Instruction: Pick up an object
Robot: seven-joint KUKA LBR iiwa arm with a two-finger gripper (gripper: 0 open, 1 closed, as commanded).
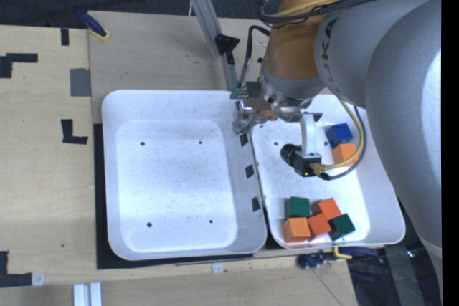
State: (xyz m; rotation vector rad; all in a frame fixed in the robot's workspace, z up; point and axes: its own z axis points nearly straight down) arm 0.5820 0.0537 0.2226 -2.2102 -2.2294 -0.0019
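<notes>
KUKA arm reaching in from frame right, its gripper (246, 113) low over the ridge where the left bin (172, 168) meets the right bin (376, 226), upper centre of frame. Whether it is open or closed can't be told from this angle, and nothing is seen in its grasp. All candidates for the pick lie in the right bin. A blue block (338, 132) sits centre right w/ an orange block (345, 152) touching it just below. At lower right is a tight cluster: a green block (297, 207), a second green block (342, 224), a front orange cube (296, 228) and an orange-red pair (328, 208), all pressed together. Judged from this, the task is at the approach stage, w/ no object secured yet and the tool over the bin walls, not over a block. The next move prob. calls for a shift toward frame right or lower right, centring over one block before descending. The blue/orange pair looks the easier target, as the packed cluster leaves little room either side of any one piece.
</notes>
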